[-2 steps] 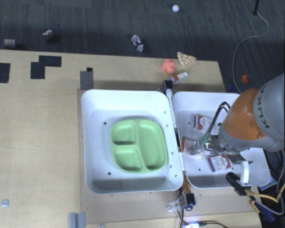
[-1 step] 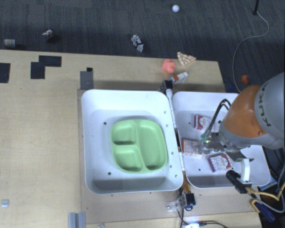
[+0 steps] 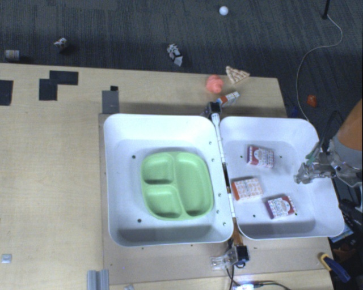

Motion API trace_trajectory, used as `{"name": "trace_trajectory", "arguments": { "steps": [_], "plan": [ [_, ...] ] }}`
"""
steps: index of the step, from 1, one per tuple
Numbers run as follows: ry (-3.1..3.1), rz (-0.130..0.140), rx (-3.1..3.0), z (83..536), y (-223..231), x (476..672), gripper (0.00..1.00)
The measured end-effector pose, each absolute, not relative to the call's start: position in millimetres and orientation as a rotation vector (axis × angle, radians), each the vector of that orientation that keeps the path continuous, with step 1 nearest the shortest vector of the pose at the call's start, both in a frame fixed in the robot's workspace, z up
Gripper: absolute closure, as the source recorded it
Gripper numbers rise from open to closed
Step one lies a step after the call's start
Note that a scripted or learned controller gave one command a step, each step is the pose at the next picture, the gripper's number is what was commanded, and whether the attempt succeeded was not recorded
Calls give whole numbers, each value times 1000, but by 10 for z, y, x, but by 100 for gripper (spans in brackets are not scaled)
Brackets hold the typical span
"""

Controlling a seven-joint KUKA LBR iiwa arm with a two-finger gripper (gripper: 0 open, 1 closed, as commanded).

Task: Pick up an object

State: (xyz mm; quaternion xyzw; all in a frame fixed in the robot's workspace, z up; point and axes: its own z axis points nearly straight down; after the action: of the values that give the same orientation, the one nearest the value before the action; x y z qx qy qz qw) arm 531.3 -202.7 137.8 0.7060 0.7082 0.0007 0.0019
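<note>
Tool [image 3: 304, 174] over right bin [image 3: 300, 129], right of three packets, finger state unclear. Nothing visibly gripped; pick pending.

Bench top [image 3: 51, 187]: pale wood-grain board, filling the view from 6 to 10 o'clock. Black tape patches [image 3: 57, 84] lie on it near 10 o'clock; a small grey block [image 3: 110, 101] stands just beside them. Floor [image 3: 125, 28]: dark ribbed carpet across 12 o'clock, scattered with small litter, including a white ball [image 3: 223, 10]. Thin white cable [image 3: 317, 51] curves over the carpet at 1 o'clock. Lighting: even and soft.
</note>
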Motion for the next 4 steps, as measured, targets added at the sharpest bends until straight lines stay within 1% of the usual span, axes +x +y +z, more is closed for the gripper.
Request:
{"name": "trace_trajectory", "arguments": {
  "steps": [1,2,3,4],
  "plan": [
    [2225,5,2214,1965,-1398,5603,100],
    [2225,3,2214,1962,-1402,5600,0],
    [2220,4,2215,863,-1738,5268,0],
    [2218,10,2209,981,-1736,5290,100]
  ]
}}
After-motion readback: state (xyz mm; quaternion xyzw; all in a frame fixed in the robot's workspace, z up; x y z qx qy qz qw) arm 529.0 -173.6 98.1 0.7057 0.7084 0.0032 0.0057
